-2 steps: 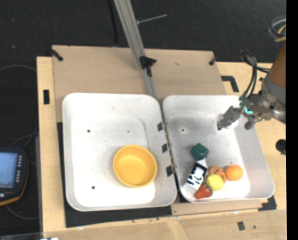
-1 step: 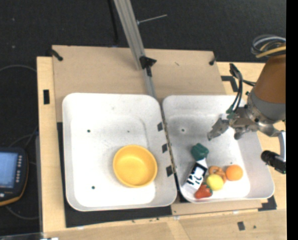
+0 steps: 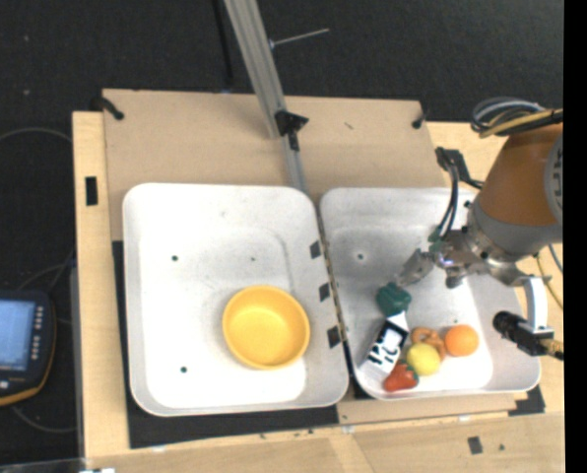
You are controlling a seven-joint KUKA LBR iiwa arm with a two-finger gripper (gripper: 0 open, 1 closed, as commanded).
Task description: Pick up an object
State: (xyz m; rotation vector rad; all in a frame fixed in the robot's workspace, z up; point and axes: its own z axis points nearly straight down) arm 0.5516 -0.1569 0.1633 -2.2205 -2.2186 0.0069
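Hovering over the right white bin (image 3: 372, 220), the two-finger gripper (image 3: 433, 264) hangs with its jaws spread and holding nothing. Just below-left lies a white bottle with a green cap (image 3: 389, 331), touching a yellow fruit (image 3: 423, 360), beside an orange ball (image 3: 461, 340).

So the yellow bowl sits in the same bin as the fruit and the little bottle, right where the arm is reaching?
Not quite. The camera view shows the yellow bowl in the left bin, apart from the rest. The fruit and the little bottle lie in the right bin, and that is where the arm's end effector is reaching.
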